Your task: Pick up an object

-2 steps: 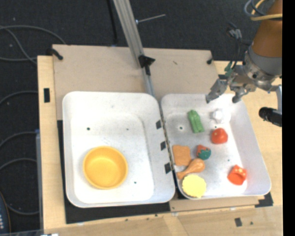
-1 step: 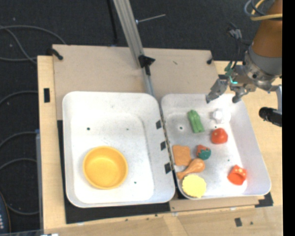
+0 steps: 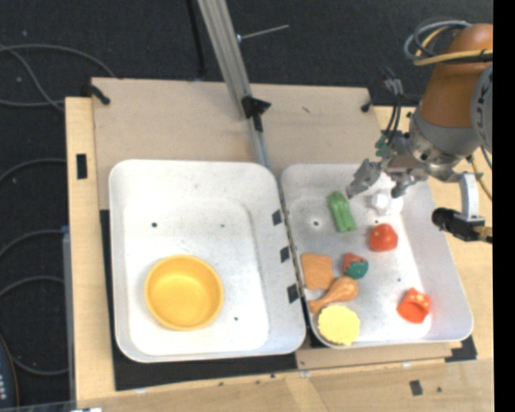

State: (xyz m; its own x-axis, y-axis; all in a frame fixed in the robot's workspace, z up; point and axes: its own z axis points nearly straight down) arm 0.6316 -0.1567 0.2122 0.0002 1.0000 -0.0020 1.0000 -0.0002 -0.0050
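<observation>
The arm [image 3: 453,93] is cut off at the right edge; its tool [image 3: 378,185] partly hides a small white object [image 3: 379,202].

Two white bins are seen side by side on the tabletop [image 3: 180,118]. A yellow bowl [image 3: 184,292] is held in the left bin [image 3: 137,187]. The tool [image 3: 378,181] is positioned over the right bin [image 3: 438,273], near a green block [image 3: 342,211] and a red piece [image 3: 382,238].

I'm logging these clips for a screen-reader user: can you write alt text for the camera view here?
A grey and orange robot arm reaches in from the right, its gripper open above a small white object in the right bin, which also holds a green block and other small toys. The left bin holds a yellow bowl.
</observation>
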